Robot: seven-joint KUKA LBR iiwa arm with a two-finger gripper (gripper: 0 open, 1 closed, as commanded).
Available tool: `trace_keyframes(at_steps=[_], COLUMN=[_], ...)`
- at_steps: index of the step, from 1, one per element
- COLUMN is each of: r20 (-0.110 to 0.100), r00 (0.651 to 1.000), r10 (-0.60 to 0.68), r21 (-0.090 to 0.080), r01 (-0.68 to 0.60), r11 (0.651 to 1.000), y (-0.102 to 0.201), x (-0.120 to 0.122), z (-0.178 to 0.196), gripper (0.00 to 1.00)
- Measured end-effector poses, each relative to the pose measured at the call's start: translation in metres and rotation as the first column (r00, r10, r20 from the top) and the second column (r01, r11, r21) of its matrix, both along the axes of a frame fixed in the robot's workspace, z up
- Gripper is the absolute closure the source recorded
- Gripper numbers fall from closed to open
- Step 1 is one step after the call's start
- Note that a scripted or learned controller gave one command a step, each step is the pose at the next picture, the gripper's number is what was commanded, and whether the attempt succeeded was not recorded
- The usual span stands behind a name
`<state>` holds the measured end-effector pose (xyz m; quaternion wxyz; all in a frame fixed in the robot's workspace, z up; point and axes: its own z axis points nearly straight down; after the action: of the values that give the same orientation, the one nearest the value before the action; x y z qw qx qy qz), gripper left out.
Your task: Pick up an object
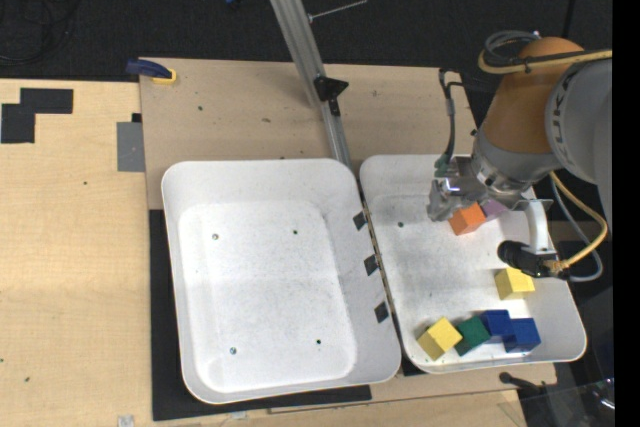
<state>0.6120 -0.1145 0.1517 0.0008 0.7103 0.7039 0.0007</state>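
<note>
The bench (250, 115) spreads under me, tan and bare around the two white bins. The left bin (200, 215) lies beside the right bin (400, 195), their rims touching along the middle. My arm (545, 120) comes in from the right, grey with the orange band above the wrist, and hangs over the upper part of the right bin.

My gripper (458, 205) sits low over that bin, and an orange block (466, 219) shows right at its tip, tilted and seemingly off the floor. From this slant I think it is pinched between my fingers, though I cannot make out the contact on either side, so the hold may be by a corner only. Something pale purple (494, 209) shows just beside it, too small to name.

The other pieces stay in the bin's lower part: a yellow block (514, 283) alone near the right rim, then a second yellow block (438, 338), a green block (472, 333) and a blue block (512, 329) clustered by the front rim.

The risk as I judge it: a tilted, off-centre grip lets the orange block twist and drop as I lift.
</note>
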Motion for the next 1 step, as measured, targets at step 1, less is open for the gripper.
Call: trace_keyframes(at_steps=[1], r20=[0.001], r00=[1.000], r10=[0.010], r21=[0.000], r01=[-0.010], r11=[1.000], y=[0.0059], x=[-0.0066], z=[0.0542], gripper=[1.00])
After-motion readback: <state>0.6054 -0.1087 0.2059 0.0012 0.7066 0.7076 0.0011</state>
